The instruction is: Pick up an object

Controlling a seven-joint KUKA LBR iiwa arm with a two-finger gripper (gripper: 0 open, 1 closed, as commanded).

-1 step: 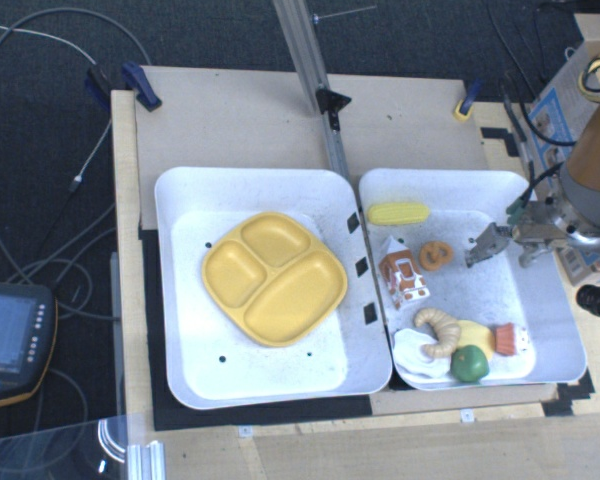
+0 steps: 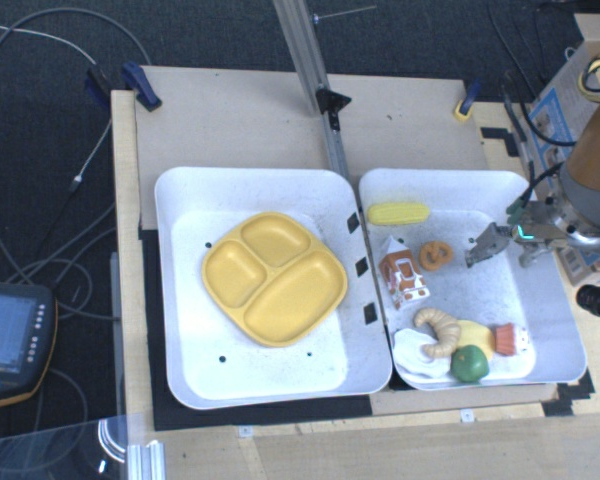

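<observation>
Reaching in over the right bin (image 2: 550, 298), the gripper (image 2: 507, 246) hovers with its fingers spread and nothing between them. Landmark: the pretzel (image 2: 436, 256). The gripper sits just right of it, apart. The corn cob (image 2: 398, 213) lies above-left of it; the small carton (image 2: 403, 276) just left. The croissant (image 2: 438, 330), green ball (image 2: 469, 364) and orange-red block (image 2: 509, 339) lie below. The yellow divided plate (image 2: 274, 278) occupies the left bin (image 2: 180, 268), well left.

Robotics lab: clamped plywood tabletop (image 2: 240, 118), loose cables (image 2: 40, 168) on dark carpet and teach pendant (image 2: 10, 343) far left of the pincer (image 2: 505, 243).
</observation>
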